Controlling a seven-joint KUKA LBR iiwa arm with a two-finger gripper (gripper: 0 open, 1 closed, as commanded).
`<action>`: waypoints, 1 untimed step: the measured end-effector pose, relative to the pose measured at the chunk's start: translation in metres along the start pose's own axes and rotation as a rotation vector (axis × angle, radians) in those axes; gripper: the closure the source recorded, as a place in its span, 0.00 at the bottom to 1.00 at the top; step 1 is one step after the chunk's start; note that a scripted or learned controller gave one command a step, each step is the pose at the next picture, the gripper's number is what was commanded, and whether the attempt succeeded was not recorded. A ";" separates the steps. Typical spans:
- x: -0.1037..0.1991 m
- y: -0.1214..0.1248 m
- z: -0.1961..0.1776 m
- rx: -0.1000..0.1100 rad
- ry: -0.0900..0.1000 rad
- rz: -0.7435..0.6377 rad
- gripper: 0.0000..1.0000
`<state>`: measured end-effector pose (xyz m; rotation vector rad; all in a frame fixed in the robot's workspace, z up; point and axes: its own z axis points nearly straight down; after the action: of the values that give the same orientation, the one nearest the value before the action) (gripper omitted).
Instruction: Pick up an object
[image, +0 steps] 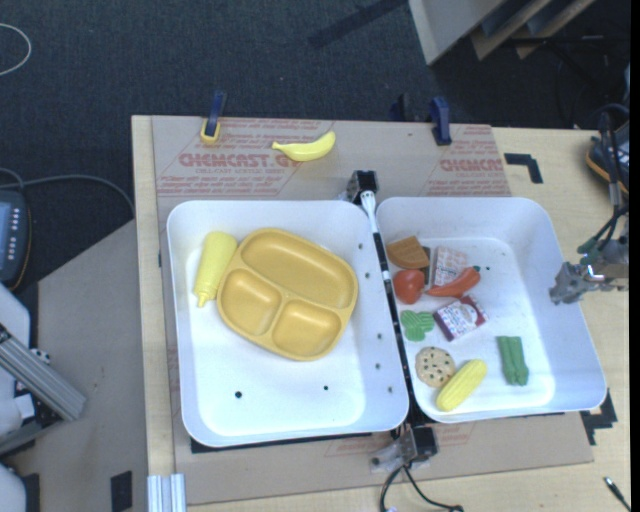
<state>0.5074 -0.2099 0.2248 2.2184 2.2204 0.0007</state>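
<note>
The right bin (530, 225) holds several toy foods: a brown bread piece (408, 251), a red tomato (408, 286), a red chili (455, 284), a white snack packet (447, 262), a red-and-white packet (459, 318), a green leafy piece (417, 324), a cookie (433, 366), a corn cob (460, 385) and a green vegetable (513, 360). My gripper (572, 283) hangs over the bin's right rim, well right of the foods and touching none of them.
The left bin (190, 400) holds a yellow divided plate (290, 293) and a yellow squeeze bottle (212, 266). A toy banana (305, 147) lies on the cardboard behind the bins. Blue clamps (438, 120) stand at the back edge.
</note>
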 end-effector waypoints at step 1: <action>0.052 0.002 0.010 0.005 0.004 -0.004 1.00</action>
<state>0.5098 -0.1580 0.2144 2.2186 2.2289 0.0003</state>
